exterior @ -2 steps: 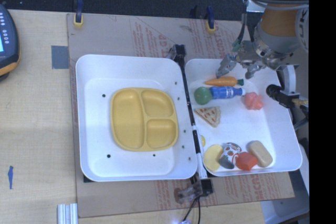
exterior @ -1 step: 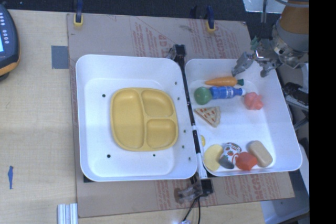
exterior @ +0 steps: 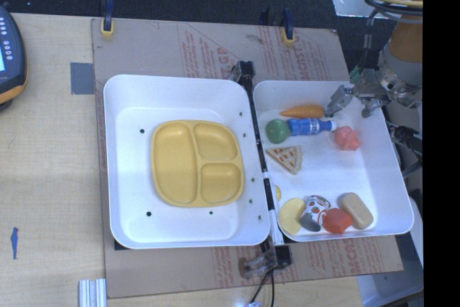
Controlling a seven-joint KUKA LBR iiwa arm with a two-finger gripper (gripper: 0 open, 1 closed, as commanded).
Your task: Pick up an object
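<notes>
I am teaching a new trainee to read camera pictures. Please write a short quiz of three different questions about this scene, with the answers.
1. True or false: the yellow plate with compartments lies in the left bin.
2. Which thing lies nearest the claw? A) the carrot B) the bread roll C) the pizza slice
3. Fill in: the green ball lies at one end of the blue ____.

Key: 1 true. 2 A. 3 bottle.
</notes>
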